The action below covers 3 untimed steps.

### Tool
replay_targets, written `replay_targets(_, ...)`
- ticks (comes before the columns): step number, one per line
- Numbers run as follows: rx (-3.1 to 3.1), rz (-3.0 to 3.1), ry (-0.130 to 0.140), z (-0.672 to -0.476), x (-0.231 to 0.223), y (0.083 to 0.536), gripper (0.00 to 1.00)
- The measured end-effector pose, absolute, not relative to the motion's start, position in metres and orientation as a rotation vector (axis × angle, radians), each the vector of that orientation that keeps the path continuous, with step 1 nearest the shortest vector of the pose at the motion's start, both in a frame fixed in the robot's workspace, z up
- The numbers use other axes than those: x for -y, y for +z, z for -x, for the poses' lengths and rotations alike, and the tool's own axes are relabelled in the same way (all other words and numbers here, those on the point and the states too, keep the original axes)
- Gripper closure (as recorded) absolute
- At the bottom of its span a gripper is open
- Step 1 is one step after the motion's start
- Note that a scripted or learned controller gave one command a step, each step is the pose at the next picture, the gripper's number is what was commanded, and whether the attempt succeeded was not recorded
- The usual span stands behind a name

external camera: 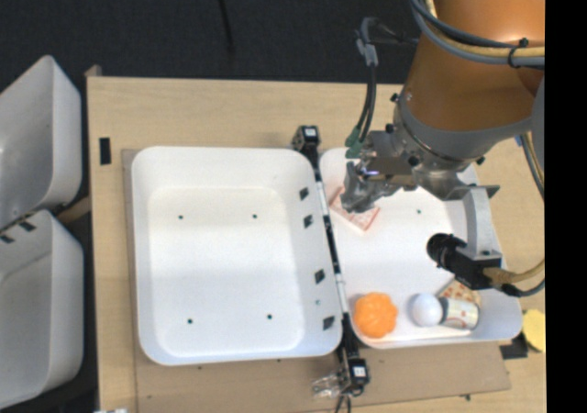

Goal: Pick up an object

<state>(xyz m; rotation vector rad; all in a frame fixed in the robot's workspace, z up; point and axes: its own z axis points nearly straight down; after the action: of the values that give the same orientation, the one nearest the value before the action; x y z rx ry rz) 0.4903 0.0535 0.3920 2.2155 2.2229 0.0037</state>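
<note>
White right bin (404, 246): you see orange ball (375, 313), white ball (425, 309), patterned cup (459, 313) at near edge | pincer (359, 189) over pink-edged card (357, 212), grip unclear | left bin (220, 255) beside it.

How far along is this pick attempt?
Done: the arm has reached into the right bin. In hand: the hand is low over a small pink-and-white packet near the bin's left wall; a grip can't be confirmed. Left: lifting it. The orange ball and white ball lie untouched at the bin's near edge.
</note>
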Motion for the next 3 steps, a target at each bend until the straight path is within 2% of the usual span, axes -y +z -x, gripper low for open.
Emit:
replay_targets(1,-2.222,-2.224,-0.007,-0.49,-0.043,0.313,1.0)
replay_targets(2,-2.213,-2.215,0.013,-0.549,-0.009,0.434,1.0)
replay_targets(3,-2.225,-2.215,0.002,-0.556,-0.05,0.422,1.0)
